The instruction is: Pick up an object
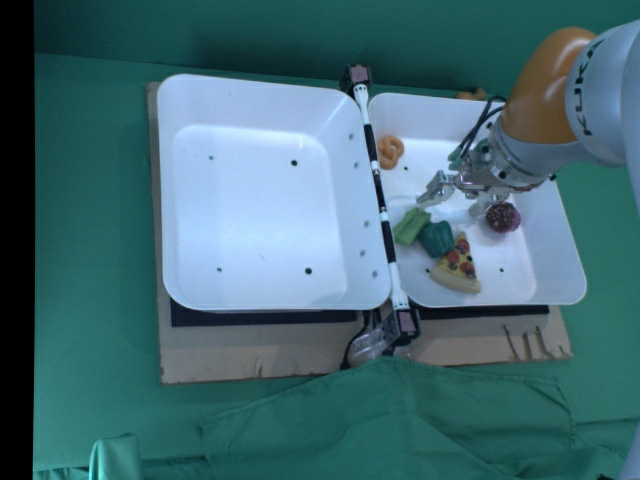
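The right bin [545,268] holds several toys. An orange pretzel [390,150] lies at its far left. A light green piece [410,225] and a dark green pepper [436,238] lie side by side near the divider. A pizza slice [456,266] rests just in front of them, and a dark purple berry [502,217] sits to the right. My gripper [457,198] hangs over the middle of this bin, between the pepper and the berry and a little behind them. Its fingers are spread open with nothing between them.
The left bin [200,108] is large and white with a few small dark spots. A black-and-white divider bar [380,198] runs between the bins. A small orange object [470,94] lies behind the right bin. Green cloth [400,418] covers the front.
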`<move>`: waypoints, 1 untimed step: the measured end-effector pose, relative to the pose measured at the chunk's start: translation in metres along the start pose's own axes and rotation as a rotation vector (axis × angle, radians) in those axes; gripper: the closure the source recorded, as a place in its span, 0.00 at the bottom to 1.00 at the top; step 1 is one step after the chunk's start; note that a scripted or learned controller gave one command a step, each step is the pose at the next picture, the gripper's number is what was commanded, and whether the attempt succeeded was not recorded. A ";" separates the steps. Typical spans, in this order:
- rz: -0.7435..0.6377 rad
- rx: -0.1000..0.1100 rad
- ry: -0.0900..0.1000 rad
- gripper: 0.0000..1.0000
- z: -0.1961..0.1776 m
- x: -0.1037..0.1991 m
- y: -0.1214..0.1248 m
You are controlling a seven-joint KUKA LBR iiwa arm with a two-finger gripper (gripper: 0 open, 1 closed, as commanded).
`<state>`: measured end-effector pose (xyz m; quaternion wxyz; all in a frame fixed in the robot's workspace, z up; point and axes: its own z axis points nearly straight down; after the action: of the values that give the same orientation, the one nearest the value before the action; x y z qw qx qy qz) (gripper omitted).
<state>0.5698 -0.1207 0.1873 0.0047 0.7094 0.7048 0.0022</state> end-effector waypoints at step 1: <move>-0.001 -0.014 -0.003 0.00 0.000 -0.004 -0.054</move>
<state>0.5153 -0.1240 0.1864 0.0107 0.7090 0.7051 0.0060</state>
